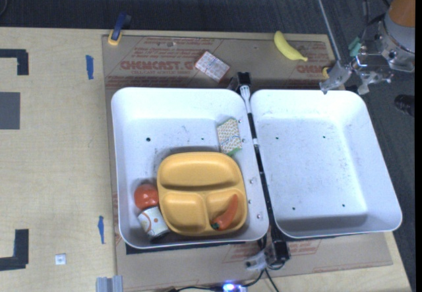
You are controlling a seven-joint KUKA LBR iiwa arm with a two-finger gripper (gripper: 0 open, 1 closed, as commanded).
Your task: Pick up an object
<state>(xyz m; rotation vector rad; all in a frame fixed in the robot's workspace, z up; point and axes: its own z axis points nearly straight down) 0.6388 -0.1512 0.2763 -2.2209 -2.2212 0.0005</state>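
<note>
The left bin holds a yellow divided plate with an orange carrot-like piece in its front right compartment. A red-orange round fruit and a white and orange cup-like toy lie at the plate's left. A small patterned box leans by the bin's right wall. My gripper hangs over the back right corner of the right bin, well away from all these objects. Its fingers are spread, with nothing between them.
A yellow banana and a patterned packet lie on the cardboard behind the bins. A blue clamp sits at the cardboard's back left corner. A thin rod slants across the back right.
</note>
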